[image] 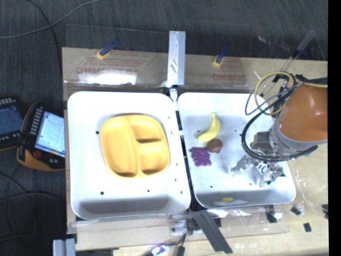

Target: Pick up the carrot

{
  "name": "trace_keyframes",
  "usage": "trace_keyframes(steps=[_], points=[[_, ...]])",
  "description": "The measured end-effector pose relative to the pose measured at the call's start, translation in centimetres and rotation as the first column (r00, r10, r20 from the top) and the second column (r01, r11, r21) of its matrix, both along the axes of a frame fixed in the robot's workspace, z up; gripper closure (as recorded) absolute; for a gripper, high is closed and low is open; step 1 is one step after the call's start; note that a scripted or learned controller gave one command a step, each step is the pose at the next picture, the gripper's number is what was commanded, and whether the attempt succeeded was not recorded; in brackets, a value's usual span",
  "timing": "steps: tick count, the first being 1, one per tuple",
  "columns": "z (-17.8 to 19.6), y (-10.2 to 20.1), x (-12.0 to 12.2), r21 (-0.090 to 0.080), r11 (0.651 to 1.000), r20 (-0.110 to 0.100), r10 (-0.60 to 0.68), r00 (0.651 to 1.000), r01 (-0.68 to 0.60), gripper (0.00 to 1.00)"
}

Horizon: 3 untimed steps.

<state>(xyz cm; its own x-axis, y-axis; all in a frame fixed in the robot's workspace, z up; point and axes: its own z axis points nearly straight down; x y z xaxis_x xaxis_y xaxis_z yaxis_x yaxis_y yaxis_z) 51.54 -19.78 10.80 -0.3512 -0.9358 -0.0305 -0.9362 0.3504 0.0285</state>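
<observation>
Bench (74, 63) under two white bins (80, 196)

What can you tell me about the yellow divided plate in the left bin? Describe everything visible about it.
The yellow plate is a rounded-square dish, apparently plastic, with a smooth, slightly glossy surface. Raised ridges split it into three compartments: one large along its left side, two smaller on its right. It lies flat and upright near the middle of the left bin, resting on the bin's floor. Nothing sits in it or touches it otherwise.

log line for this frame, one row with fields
task: pick up carrot | gripper: low over right white bin, nothing seen held | nearby: yellow banana, brown round fruit, purple grape bunch | left white bin: yellow divided plate
</observation>
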Motion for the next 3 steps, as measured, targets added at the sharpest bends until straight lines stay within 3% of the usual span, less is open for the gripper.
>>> trace_keyframes(steps=[1,2,3], points=[[0.6,6.6,-2.5,-0.035,0.914,0.014,-0.403,0.915,0.403,0.0],[1.0,4.9,-0.8,-0.034,0.983,0.018,0.183,0.983,-0.182,0.0],[4.9,3.7,1.3,-0.034,0.916,0.017,-0.4,0.916,0.4,0.0]])
